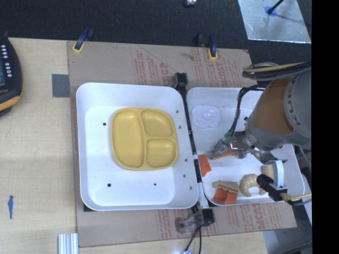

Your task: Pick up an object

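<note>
Reaching in from the right of the camera view, the grey arm (275, 112) with its orange band bends down over the right bin (217, 95). The tool (222, 151) sits low over the middle of that bin's floor, pointing toward the wall it shares with the left bin (95, 142). Whether the tool is spread or pressed together cannot be told from this angle.

The loose things to pick from all lie in the right bin. A clear round lid (205, 116) lies flat in the far part, beyond the tool. An orange block (204, 166) rests against the bin's left wall, just beside the tool on its near side. In the near left corner lies a red-orange piece (224, 197), with a tan stick (226, 185) touching its far edge. A cream curled piece (248, 184) lies just right of the stick. A white piece (268, 170) sits near it, toward the arm and partly hidden by the wrist.

The left bin holds a yellow divided plate (143, 138) with three compartments, lying flat near the bin's middle. Both bins stand on a brown cardboard sheet (132, 62), which is clamped along its far edge to the wooden bench (32, 157). A black and orange handset (6, 75) lies at the bench's left edge.
</note>
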`<state>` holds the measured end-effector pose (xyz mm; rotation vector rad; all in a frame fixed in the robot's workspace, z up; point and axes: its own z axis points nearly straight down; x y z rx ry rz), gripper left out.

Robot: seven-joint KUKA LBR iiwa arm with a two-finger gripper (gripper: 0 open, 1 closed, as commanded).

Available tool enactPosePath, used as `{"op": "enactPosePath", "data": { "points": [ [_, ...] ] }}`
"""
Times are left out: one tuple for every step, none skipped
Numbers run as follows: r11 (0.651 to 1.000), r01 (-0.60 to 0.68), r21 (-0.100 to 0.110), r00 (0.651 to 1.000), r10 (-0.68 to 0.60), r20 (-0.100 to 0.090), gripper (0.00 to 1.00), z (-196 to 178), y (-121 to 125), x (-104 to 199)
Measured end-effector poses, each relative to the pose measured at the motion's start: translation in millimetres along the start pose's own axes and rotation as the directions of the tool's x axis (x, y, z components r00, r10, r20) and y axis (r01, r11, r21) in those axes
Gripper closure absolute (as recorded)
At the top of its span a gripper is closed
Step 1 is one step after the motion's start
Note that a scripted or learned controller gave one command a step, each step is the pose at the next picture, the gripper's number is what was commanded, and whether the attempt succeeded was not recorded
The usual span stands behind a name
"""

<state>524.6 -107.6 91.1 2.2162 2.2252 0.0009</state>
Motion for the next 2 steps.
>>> {"op": "enactPosePath", "data": {
  "points": [
    [1.0, 0.0, 0.001, 1.0, 0.0, -0.001, 0.0, -1, 37, 1],
    [1.0, 0.007, 0.006, 1.0, -0.007, -0.001, 1.0, -11, 36, 1]
  ]
}}
